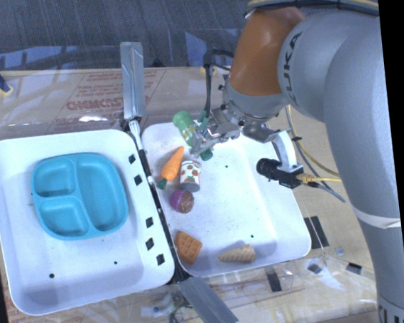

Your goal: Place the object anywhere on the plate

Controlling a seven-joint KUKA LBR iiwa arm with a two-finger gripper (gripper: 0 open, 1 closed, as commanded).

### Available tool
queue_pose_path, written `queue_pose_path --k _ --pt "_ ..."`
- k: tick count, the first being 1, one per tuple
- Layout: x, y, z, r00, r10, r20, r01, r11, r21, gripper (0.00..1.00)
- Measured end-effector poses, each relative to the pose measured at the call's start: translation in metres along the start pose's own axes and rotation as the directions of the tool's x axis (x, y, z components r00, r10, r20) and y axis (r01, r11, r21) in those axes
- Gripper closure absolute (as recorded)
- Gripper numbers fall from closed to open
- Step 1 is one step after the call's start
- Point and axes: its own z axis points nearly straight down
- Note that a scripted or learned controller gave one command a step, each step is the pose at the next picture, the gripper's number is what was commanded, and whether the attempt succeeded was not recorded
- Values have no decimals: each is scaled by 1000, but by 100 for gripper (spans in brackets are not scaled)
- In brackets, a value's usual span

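Jaw state cannot be told: gripper [201, 141] hovers beside green bottle [184, 125], carrot [173, 164] at its 7 o'clock; you risk nudging neighbours, missing blue plate [79, 194]

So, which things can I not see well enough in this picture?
- Gripper: its fingertips blur into the green bottle, so a grip cannot be judged.
- Small can: label too small to read.
- Arm: covers the right bin's far corner.
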Motion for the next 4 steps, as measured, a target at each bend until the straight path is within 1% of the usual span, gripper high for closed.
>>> queue_pose_path --k 1,2,3,4 --pt "82 25 -23 963 269 0 -269 963 1 100" --pt "136 28 28 1000 20 0 -20 1000 4 100" --pt "135 28 28 1000 21 0 -21 1000 4 0" --pt "136 28 18 1000 17 -1 -17 1000 6 100"
